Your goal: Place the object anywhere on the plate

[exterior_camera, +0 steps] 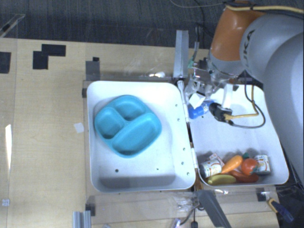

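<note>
A blue plate (127, 125) with three compartments lies in the left part of the left white bin (142, 182). At the far left corner of the right bin (247, 137), my gripper (197, 98) hangs from the grey arm with its orange band. A small blue and white object (198, 110) sticks out just below the fingers, over the strip between the two bins. The gripper appears shut on it. The plate lies well to the left of the gripper, with nothing on it.
Along the near edge of the right bin lie a small can (212, 166), a carrot (231, 164), a red toy (249, 166), another can (262, 164) and a yellow piece (221, 179). A black cable with a plug (219, 112) hangs beside the gripper.
</note>
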Motion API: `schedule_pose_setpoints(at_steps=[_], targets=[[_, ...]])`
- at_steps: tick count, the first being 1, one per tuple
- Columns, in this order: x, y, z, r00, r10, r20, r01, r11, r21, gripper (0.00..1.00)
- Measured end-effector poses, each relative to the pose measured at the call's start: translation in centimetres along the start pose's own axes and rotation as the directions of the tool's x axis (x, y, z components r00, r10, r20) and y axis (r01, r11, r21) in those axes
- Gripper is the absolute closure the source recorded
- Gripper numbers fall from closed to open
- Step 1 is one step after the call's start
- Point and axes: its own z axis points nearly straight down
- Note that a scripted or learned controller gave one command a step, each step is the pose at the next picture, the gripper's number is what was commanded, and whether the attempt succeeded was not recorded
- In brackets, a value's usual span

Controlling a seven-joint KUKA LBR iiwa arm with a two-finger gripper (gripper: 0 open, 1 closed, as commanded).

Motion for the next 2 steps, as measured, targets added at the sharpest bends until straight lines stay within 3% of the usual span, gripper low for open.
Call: schedule_pose_setpoints(at_steps=[1, 2], targets=[[6.4, -4.2, 0.6, 1.0, 0.026, -0.001, -0.026, 1.0, 0.0, 1.0], [7.0, -8.2, -4.2, 0.987, 0.161, -0.001, -0.161, 0.987, -0.001, 1.0]])
